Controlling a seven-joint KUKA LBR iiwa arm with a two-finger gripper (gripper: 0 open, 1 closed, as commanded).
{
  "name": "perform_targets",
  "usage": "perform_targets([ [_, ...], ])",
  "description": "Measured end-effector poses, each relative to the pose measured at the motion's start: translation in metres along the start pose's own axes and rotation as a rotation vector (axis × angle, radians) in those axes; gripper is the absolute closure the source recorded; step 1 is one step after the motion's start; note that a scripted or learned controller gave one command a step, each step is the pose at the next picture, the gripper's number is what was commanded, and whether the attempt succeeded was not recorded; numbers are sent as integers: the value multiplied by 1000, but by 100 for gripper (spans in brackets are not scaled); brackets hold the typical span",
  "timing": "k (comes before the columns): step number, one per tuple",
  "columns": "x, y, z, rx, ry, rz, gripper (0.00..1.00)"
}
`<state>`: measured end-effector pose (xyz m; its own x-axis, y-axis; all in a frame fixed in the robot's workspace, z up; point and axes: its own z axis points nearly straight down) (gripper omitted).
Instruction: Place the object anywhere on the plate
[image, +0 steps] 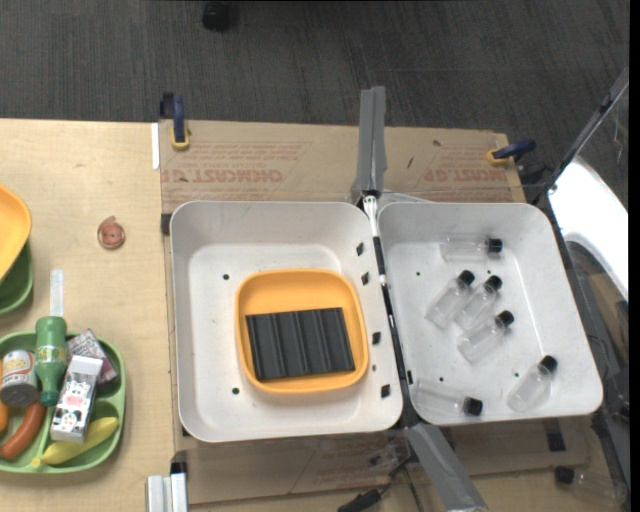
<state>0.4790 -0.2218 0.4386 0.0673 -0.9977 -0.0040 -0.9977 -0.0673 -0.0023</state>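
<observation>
in the left bin (200, 300) an orange plate (300, 287) sits at the middle of the floor, with a band of bare white on all four sides between its rim and the bin walls. a dark grey ribbed slab (299, 341) lies flat on the plate, inside the rim, taking up most of its lower half and leaving a strip of orange free along the top. just beside it, wall against wall, the right bin (530, 250) holds six clear vials (484, 336) with black caps, loosely scattered. four of them are clustered near the centre and two lie towards the near edge, with open floor along the left side. a grey upright post (372, 135) stands at the far end of the seam between the bins. whether the pincer is released or clenched cannot be told. the cardboard sheet (330, 160) under the bins carries faint red print, upside down from here — it seems to read "chemcast". a carton (72, 397) on the green tray (105, 440) at the left bears print too small to read.
</observation>
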Motion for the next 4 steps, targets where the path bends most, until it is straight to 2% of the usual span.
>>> perform_targets([
  [1, -16, -1, -2, -1, -2, -498, 0],
  [2, -21, -1, 48, -1, -2, -889, 0],
  [3, 0, -8, 64, 0, -3, -1041, 0],
  [4, 0, -15, 90, 2, -3, -1305, 0],
])
